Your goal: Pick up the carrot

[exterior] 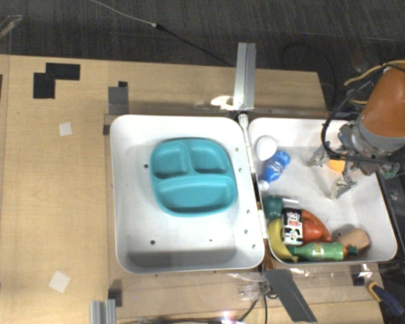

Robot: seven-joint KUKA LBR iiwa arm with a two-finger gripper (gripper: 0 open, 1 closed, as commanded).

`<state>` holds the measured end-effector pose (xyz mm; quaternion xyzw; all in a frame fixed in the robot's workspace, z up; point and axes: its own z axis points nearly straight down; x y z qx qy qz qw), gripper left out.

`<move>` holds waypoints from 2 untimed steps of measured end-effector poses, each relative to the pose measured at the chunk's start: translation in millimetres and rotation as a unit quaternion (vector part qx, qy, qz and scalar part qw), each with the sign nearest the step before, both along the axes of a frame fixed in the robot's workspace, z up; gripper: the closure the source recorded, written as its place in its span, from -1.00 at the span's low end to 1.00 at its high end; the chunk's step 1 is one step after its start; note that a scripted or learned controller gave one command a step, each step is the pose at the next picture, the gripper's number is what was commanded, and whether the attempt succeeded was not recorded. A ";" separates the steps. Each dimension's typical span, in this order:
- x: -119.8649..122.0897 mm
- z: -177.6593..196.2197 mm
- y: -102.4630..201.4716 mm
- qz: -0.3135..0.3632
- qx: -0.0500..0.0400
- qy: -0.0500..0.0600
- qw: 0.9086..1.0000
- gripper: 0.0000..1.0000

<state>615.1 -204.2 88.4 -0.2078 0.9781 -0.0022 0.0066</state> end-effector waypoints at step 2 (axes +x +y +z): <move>55.5 0.1 -1.2 -0.082 0.001 0.004 0.997 -1.00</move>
